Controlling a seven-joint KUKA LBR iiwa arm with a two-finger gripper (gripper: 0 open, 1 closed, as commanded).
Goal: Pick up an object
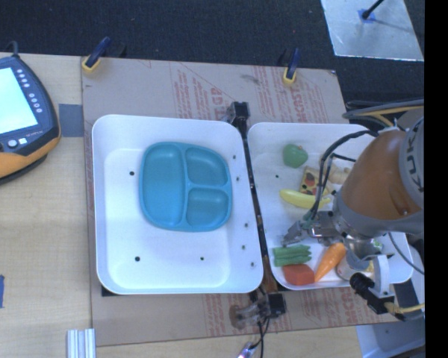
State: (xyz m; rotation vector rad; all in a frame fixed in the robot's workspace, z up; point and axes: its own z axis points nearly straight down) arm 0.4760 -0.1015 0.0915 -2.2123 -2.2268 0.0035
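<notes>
The right bin (263, 200) holds several toy foods: a round green piece (295, 155) at the back, a yellow banana (299, 198), a small printed box (310, 179), a flat green piece (292, 255), a red piece (299, 274) and an orange carrot (330, 261) at the front. My gripper (300, 234) hangs low over the middle of this bin, just above the flat green piece and left of the carrot. The arm's orange band (377, 177) hides the bin's right half. Nothing is visibly held.
The left bin (119, 267) carries a blue divided plate (185, 185). A tablet in an orange case (15, 118) lies at the far left of the bench. Clamps (95, 57) sit along the cardboard's back edge, and a bracket (240, 113) joins the bins.
</notes>
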